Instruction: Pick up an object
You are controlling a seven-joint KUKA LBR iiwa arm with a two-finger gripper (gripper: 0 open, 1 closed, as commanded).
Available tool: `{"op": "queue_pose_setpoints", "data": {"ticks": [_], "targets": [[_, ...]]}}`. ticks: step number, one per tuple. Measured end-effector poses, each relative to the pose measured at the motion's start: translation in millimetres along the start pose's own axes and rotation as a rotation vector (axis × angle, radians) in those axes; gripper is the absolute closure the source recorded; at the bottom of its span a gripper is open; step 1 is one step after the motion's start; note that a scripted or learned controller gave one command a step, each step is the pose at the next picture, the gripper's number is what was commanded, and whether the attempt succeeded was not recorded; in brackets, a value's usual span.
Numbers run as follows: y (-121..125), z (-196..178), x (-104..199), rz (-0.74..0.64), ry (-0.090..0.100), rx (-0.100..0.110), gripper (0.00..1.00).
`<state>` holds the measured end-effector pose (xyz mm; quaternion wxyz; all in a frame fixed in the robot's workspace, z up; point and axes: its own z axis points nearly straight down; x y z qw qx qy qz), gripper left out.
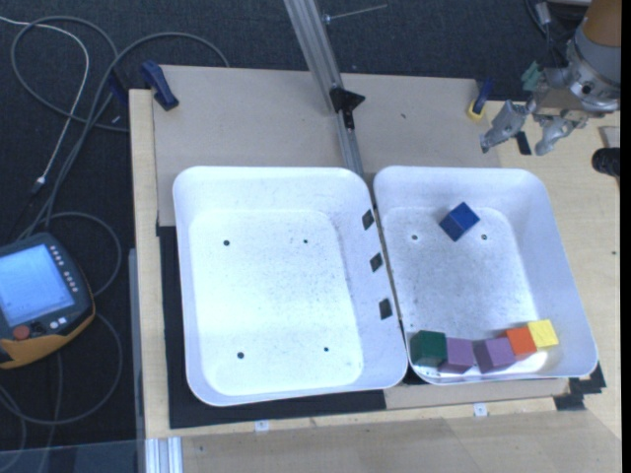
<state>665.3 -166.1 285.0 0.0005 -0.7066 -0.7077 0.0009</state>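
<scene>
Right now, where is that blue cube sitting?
The blue cube lies alone in the right bin, near its far edge, well apart from the row of coloured blocks along the near edge.

A dark carpet floor [59, 166] is seen around the wooden bench [246, 116]. Cables [69, 77] are laid there, and a handheld screen device [39, 299] is placed.
</scene>
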Motion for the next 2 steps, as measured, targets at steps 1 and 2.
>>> {"op": "queue_pose_setpoints", "data": {"ticks": [1, 2], "targets": [[-32, 120, 25, 0.001, 0.004, 0.008, 0.0], [-5, 190, -2, 0.002, 0.0, 0.0, 0.0]]}}
